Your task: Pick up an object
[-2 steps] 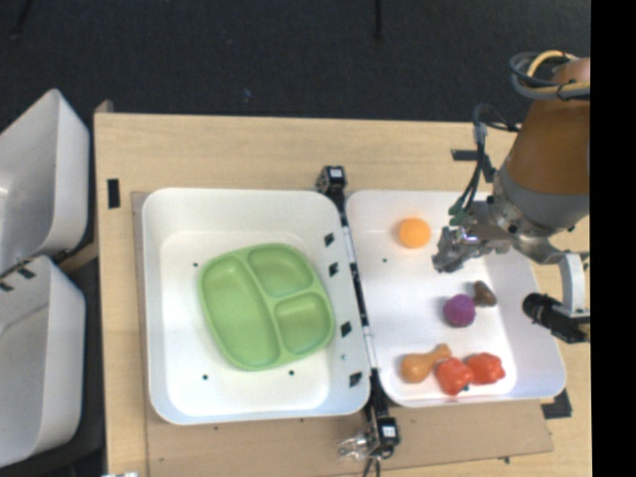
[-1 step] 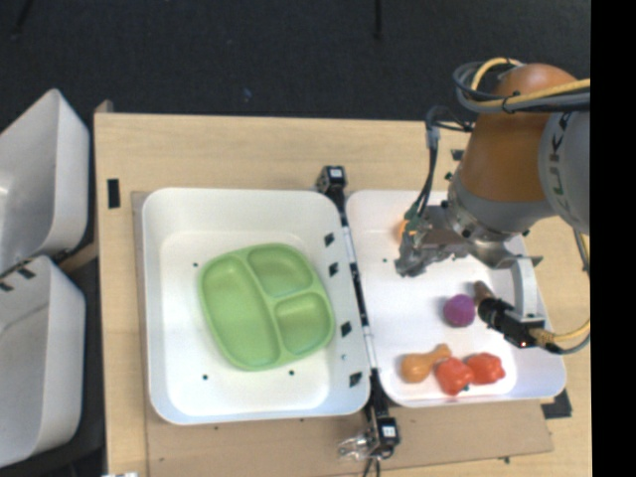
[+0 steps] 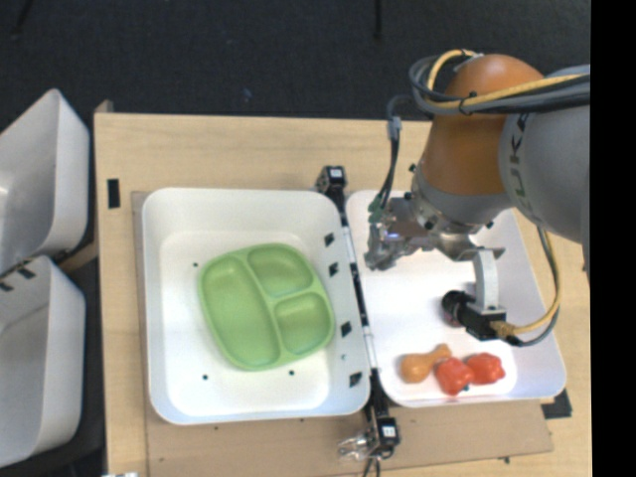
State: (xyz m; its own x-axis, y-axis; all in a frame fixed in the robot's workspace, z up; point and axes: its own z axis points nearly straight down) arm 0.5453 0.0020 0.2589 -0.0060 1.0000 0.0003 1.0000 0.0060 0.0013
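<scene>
Green divided tray (image 3: 265,306) lies in left bin (image 3: 159,366); gripper (image 3: 381,251) over right bin (image 3: 542,366)

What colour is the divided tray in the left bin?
Light green, a three-compartment tray, seen clearly in the camera view.

The arm (image 3: 477,157) hides the far part of the right bin (image 3: 527,381); its gripper (image 3: 383,251) fingers are too blurred to read.

Two bins (image 3: 164,386), one plate (image 3: 263,306), three toys (image 3: 452,368)
</scene>
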